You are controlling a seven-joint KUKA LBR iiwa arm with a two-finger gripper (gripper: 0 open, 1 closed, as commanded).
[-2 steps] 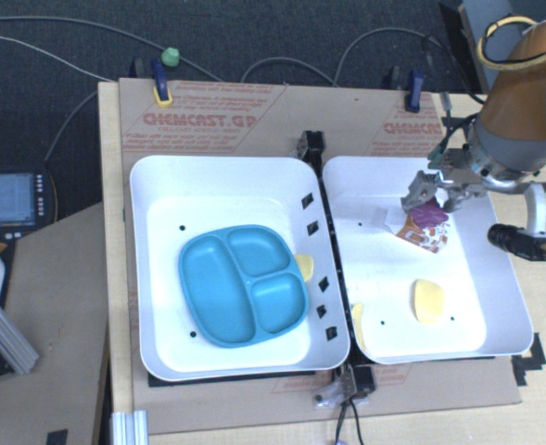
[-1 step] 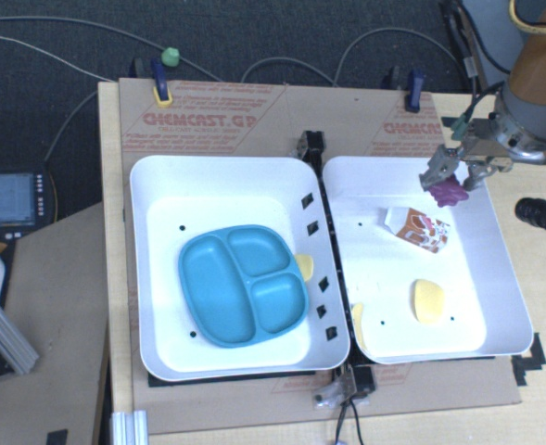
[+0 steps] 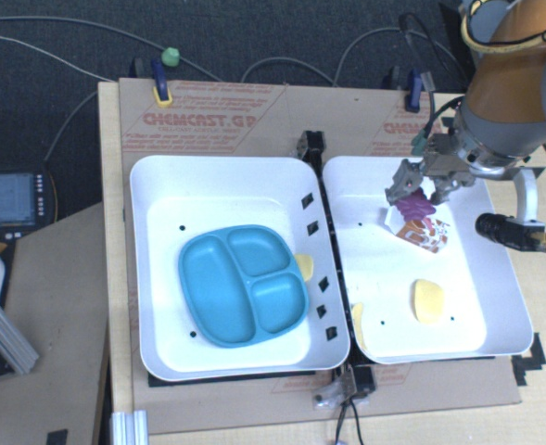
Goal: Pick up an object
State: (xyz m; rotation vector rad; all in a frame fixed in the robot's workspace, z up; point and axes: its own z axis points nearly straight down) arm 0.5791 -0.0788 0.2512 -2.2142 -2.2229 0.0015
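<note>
My gripper (image 3: pixel 420 191) hangs over the far part of the right bin (image 3: pixel 495 336), its two fingers spread apart, so it is open. Right under the fingertips lies a magenta piece (image 3: pixel 415 208), touching a red-and-white packet (image 3: pixel 427 235) on the bin floor. The fingertips stand on either side of the magenta piece's upper end, and I cannot tell if they touch it. A pale yellow object (image 3: pixel 427 300) lies nearer the front of the same bin.
The left bin (image 3: pixel 152 248) holds a blue divided plate (image 3: pixel 245 284) with a small yellow item (image 3: pixel 305 267) at its right edge. A yellow sliver (image 3: pixel 356 318) sits by the divider between the bins. Black clips run along that divider (image 3: pixel 321 239). Cables cross the dark floor behind.
</note>
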